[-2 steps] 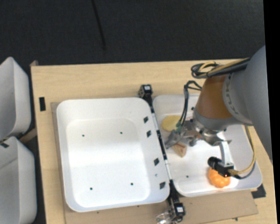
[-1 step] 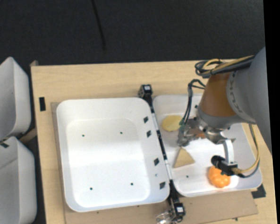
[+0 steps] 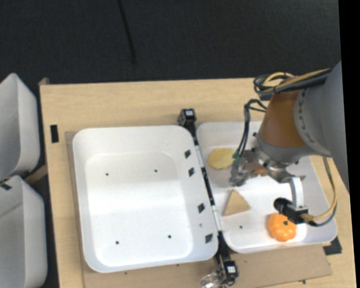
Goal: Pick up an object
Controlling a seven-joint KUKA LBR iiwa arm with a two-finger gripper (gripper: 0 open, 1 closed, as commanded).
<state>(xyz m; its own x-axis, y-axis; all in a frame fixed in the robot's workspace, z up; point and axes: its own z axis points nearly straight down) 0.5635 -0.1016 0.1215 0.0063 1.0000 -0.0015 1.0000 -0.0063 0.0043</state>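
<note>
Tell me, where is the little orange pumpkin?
The pumpkin sits in the right bin, near its front right corner, right of the tan wedge.

Place: a robotics lab or test cell.
Table: plain wooden top (image 3: 135, 100) against dark, bare surroundings.
Fixtures: two shallow white bins (image 3: 86, 195) clamped side by side.
Machine: industrial arm (image 3: 300, 121) trailing exposed cables (image 3: 267, 83).

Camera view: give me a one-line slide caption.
Arm's gripper low in the right bin, between a yellow disc and a tan wedge, orange pumpkin nearby.
</note>
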